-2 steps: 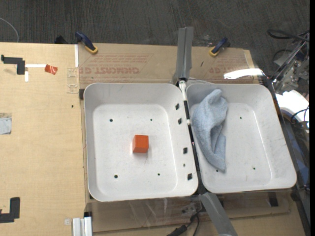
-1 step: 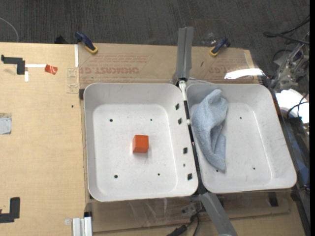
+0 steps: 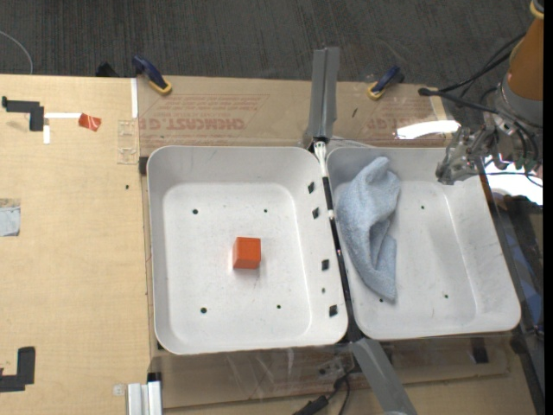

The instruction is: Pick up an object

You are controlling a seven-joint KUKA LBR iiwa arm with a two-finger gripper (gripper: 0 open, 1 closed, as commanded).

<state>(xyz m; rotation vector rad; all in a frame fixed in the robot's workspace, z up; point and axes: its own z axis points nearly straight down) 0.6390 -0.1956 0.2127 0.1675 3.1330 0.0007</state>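
An orange-red block (image 3: pixel 247 253) sits near the middle of the left bin (image 3: pixel 173 318). A crumpled grey-blue cloth (image 3: pixel 371 223) lies along the left side of the right bin (image 3: pixel 484 309), draped against the divider. My gripper (image 3: pixel 453 168) hangs over the far right corner of the right bin, to the right of the cloth and apart from it. Nothing shows between its fingers.
A grey metal post (image 3: pixel 323 93) rises behind the seam between the bins. Two clamps (image 3: pixel 152 74) hold the cardboard backing at the far edge. Cables (image 3: pixel 471 85) trail by the arm at the right. A wooden board (image 3: pixel 60 258) lies left of the bins.
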